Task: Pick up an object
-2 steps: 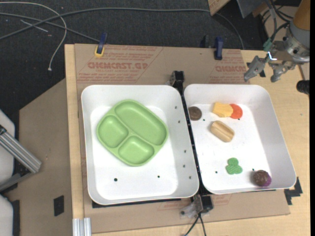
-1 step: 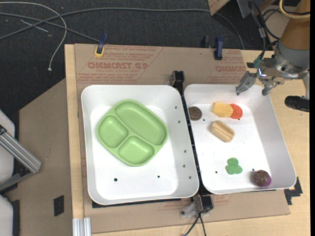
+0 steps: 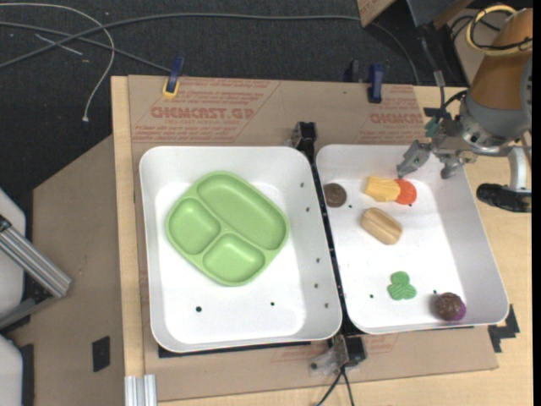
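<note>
- Camera view looks down on two bins set side by side, so anything lifted from one could cross easily to the other.
- Left bin (image 3: 161, 311), well away from the fingers, bears a green tray (image 3: 226, 227) with three compartments, lying flat near its middle.
- Right bin (image 3: 473, 227) holds all the loose items, and the arm (image 3: 500, 66) reaches in over its far right corner.
- Gripper (image 3: 429, 161) hangs over that corner with fingers spread wide and nothing between them (a stance that suits coming down on something, I judge).
- Nearest the fingers, just below and inward of them, lies a yellow piece (image 3: 382, 189) touching a red piece (image 3: 407, 193); likely the pick, though the pair touching could spoil a clean grasp.
- Tan roll (image 3: 381, 226) lies a little further off, past the yellow piece.
- Brown disc (image 3: 336, 194) sits by the bin's inner wall.
- Green sprig (image 3: 401, 287) and purple ball (image 3: 449, 306) lie furthest from the fingers, near the bin's near edge.
</note>
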Robot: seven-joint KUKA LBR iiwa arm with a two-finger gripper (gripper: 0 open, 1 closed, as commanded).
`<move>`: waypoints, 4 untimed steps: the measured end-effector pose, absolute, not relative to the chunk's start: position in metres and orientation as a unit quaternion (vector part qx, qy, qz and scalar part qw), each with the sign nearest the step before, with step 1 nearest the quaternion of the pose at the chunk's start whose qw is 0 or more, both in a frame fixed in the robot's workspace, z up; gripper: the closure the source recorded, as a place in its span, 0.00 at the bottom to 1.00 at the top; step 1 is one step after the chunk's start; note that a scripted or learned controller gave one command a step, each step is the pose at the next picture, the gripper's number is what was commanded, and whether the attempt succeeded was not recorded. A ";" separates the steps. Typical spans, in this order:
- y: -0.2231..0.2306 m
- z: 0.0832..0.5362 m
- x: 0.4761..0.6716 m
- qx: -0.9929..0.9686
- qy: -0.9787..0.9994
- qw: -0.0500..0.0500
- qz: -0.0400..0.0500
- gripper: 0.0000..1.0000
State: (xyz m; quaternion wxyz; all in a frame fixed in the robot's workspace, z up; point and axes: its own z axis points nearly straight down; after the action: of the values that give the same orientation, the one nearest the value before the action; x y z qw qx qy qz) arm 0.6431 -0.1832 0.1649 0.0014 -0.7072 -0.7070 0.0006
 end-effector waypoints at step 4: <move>-0.180 0.208 0.652 -0.707 -0.708 -0.003 -0.002 1.00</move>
State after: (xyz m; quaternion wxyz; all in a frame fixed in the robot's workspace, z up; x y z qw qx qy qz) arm 0.6516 -0.1805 0.2081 -0.0031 -0.7066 -0.7076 -0.0018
